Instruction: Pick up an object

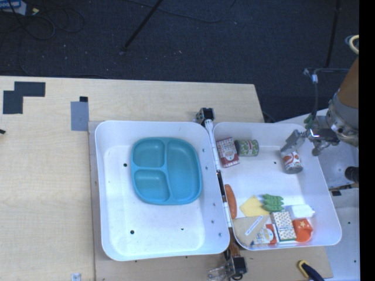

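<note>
While the grey two-finger claw hangs over the right white bin, a small red-and-silver can lies tilted directly beneath it; whether it's gripped, I cannot tell.

one fixed camera looks down aslant on both bins.

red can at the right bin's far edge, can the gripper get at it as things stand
Probably yes. The gripper hangs right above the red can, which lies apart from the green can and the carton, so nothing crowds it. The bin wall close by might hamper one finger.
</note>
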You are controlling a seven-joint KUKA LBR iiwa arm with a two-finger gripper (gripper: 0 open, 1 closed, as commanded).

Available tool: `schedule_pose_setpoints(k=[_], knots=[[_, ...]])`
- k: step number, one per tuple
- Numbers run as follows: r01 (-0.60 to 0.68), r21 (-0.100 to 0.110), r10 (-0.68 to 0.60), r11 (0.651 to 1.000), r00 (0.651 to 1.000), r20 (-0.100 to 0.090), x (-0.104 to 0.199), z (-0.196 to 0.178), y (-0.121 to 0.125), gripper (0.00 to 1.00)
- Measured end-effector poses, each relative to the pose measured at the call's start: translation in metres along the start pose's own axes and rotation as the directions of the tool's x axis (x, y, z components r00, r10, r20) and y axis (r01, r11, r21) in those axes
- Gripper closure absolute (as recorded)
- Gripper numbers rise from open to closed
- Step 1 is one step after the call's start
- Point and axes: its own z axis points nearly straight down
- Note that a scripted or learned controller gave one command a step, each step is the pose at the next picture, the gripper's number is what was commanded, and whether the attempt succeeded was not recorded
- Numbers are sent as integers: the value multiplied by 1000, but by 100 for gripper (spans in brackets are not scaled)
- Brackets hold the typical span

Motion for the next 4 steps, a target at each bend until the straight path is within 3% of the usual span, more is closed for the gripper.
schedule_pose_setpoints(k=[1, 2, 3, 4], knots=[[2, 3, -2, 1000, 1000, -1, -18, 83, 58, 0], [-2, 1, 2, 1000, 1000, -2, 31, 144, -29, 0], [-1, -2, 1, 1000, 1000, 0, -19, 145, 17, 0], [1, 1, -1, 1000, 1000, -1, -4, 48, 14, 0]])
